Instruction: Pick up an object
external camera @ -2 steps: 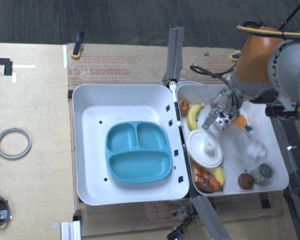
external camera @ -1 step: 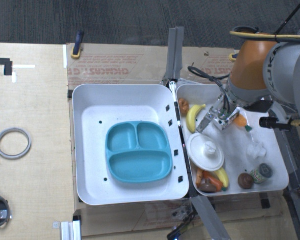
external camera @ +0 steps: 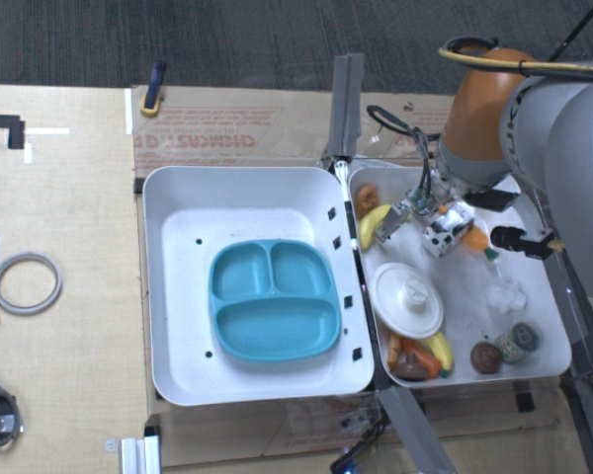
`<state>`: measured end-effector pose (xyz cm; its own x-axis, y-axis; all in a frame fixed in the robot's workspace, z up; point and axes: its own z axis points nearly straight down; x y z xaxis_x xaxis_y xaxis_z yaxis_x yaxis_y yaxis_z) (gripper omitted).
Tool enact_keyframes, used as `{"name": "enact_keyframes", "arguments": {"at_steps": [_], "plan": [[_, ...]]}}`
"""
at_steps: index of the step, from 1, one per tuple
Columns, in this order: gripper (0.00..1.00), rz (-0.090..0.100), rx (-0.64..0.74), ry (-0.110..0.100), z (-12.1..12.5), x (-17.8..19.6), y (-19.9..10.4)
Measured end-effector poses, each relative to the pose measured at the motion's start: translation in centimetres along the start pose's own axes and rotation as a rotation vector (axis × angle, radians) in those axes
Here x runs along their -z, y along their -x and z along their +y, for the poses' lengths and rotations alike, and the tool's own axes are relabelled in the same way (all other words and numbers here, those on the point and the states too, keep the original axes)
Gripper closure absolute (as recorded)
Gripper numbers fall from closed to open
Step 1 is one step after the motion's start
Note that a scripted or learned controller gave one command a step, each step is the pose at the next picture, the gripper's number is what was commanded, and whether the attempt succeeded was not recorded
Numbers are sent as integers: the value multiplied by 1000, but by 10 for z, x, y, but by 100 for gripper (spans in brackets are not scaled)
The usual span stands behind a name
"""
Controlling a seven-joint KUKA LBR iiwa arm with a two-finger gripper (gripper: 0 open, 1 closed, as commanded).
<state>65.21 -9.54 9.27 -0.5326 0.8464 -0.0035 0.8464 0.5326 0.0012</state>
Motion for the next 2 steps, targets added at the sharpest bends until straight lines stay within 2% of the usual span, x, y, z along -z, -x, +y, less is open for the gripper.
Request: {"name": "enact_keyframes", "arguments": {"at_steps": [1,2], "plan": [[0,-1,-80,1,-40,56,77],[0,1,-46,-1,-59,0,74]]}}
